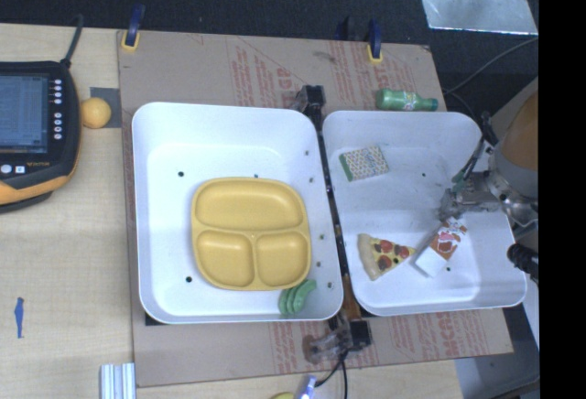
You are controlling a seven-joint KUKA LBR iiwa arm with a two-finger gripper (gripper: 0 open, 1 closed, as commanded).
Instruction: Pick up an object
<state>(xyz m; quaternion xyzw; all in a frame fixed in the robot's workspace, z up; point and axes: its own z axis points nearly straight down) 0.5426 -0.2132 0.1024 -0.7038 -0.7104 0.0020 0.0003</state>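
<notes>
Well, the left bin (pixel 156 205) carries a yellow divided tray (pixel 249 232), with a small green toy (pixel 297 297) at the tray's lower right corner. My right bin (pixel 403 301) holds a patterned green card (pixel 364 162) near its upper left, a pizza slice (pixel 382 254) low in the middle, and a small white and red box (pixel 439 250) just beside the slice. My gripper (pixel 455 205) hangs directly above that box; whether it is apart or together I cannot tell, and nothing shows clamped in it.
</notes>
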